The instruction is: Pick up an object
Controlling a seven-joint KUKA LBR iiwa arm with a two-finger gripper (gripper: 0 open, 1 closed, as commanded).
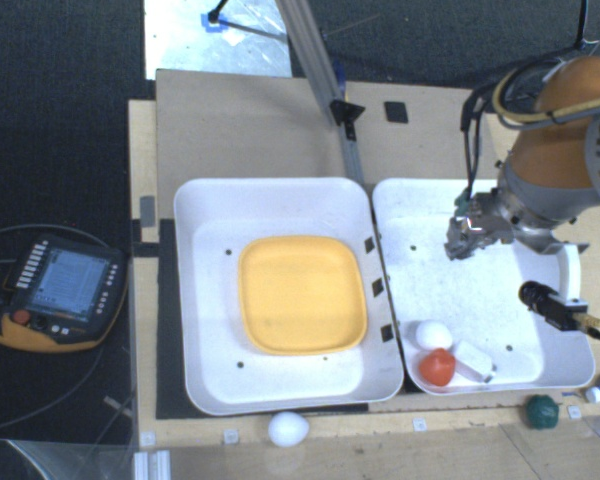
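Observation:
In the right bin (420,283), near its front edge, lie a white ball (433,335), a red ball (438,368) just in front of it, and a small white block (473,360) to their right. A square yellow plate (302,294) rests in the middle of the left bin (205,298). My gripper (464,240) hangs over the back part of the right bin, well behind the balls, with nothing seen between its fingers.
A white egg-shaped thing (288,429) lies on the bench in front of the left bin. A dark green ball (542,411) sits outside the right bin's front right corner. A metal pole (315,53) slants over the bench behind the bins.

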